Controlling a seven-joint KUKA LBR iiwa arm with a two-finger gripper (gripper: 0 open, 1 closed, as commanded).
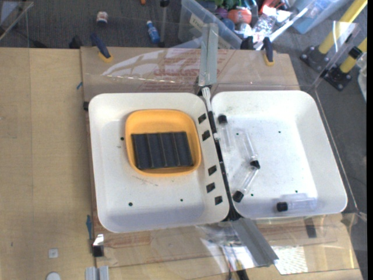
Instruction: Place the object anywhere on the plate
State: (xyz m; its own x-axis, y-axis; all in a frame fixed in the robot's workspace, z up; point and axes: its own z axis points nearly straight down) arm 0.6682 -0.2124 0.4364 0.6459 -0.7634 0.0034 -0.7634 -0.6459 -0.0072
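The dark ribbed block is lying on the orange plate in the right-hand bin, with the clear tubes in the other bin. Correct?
Not quite. The camera view shows the orange plate, with the dark ribbed block on it, in the left bin; the clear tubes lie in the right bin.

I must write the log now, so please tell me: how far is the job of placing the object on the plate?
It looks done: a dark ribbed block lies flat on the yellow plate in the left bin. Nothing is in hand. Some clear tubes with black caps lie in the right bin; whether they are also to be moved, I cannot tell.
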